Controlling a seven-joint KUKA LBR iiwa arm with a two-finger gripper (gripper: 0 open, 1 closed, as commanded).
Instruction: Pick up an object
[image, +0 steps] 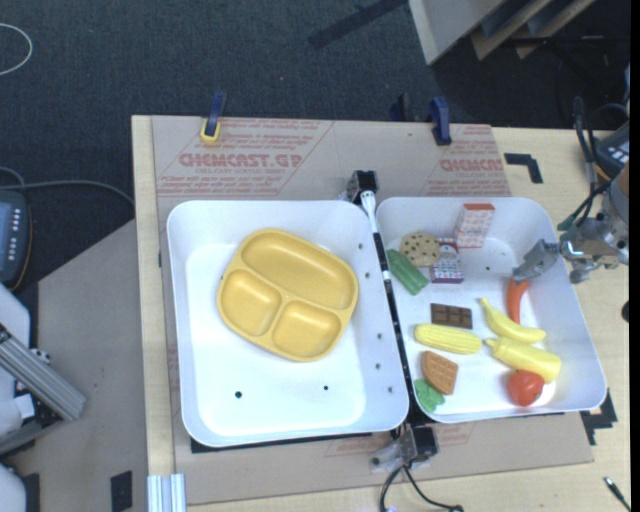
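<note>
The right bin (575, 330) holds several toy foods: a cookie (417, 245), a green pickle (407, 271), a pink and white carton (475, 223), a chocolate bar (451, 316), a corn cob (447, 340), a banana (510, 322), a tomato (525, 388) and an orange-red carrot (515, 298). My gripper (545, 258) reaches in over the bin's right rim, just above and to the right of the carrot's top end. I see nothing held in it. In the left bin (200, 330) lies a yellow divided plate (290, 295).
A small purple packet (447, 270) lies under the carton. A brown slice (439, 372) and a green leaf (428, 395) sit at the right bin's front left. Blue clamps (438, 120) pin the cardboard at the back. Cables hang at the far right.
</note>
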